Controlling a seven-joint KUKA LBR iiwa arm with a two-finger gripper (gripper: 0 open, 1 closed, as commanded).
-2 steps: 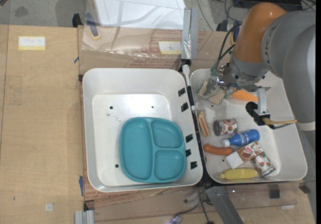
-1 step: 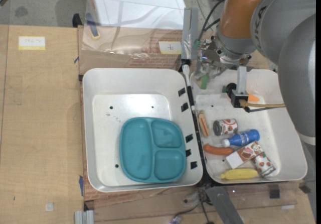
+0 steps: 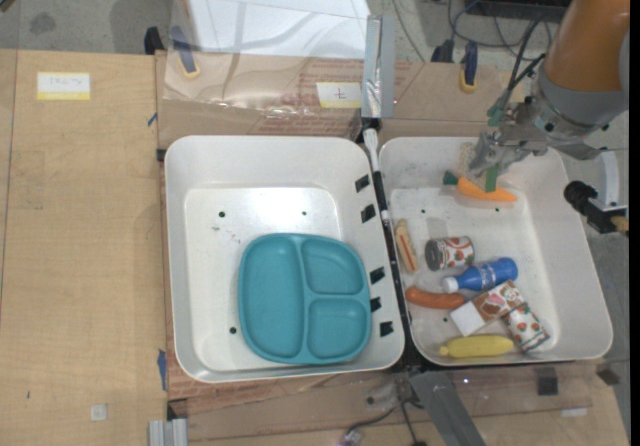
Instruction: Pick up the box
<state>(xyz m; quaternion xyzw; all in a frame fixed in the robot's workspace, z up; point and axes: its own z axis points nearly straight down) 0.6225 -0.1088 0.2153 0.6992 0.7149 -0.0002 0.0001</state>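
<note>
The small box (image 3: 484, 307) lies flat in the right bin (image 3: 590, 284), long axis slanting from lower left to upper right, between the blue bottle (image 3: 482, 275) and the banana (image 3: 477, 346). The gripper (image 3: 491, 162) hangs over the toy carrot (image 3: 486, 191), well apart; its finger state is unclear.

Right bin (image 3: 590, 319): box (image 3: 481, 309) at 6 o'clock, carrot (image 3: 487, 192) at 12, gripper (image 3: 492, 162) just above it.
</note>
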